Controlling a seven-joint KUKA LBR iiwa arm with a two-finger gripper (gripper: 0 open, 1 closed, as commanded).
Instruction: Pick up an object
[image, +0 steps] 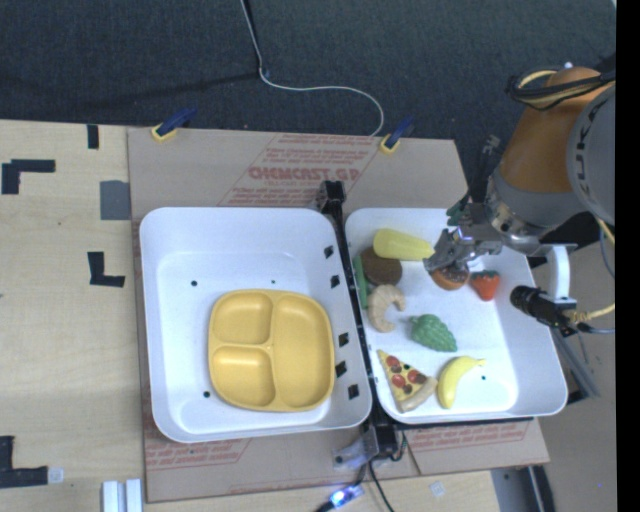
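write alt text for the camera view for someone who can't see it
A grey and orange robot arm's gripper hangs low over the right white bin, which holds toy food: corn, a pizza slice, a banana and a green leaf. The left bin holds a yellow divided plate.

You are looking down on a pale wooden bench top (60, 300) marked with short black tape pieces (100, 270). A brown cardboard sheet with red printing (290, 175) lies on it, pinned at its far edge by two blue-and-yellow clamps (175, 122). Beyond lies dark blue-grey carpet (120, 50), crossed by a thin white cable (300, 85). The lighting is even.
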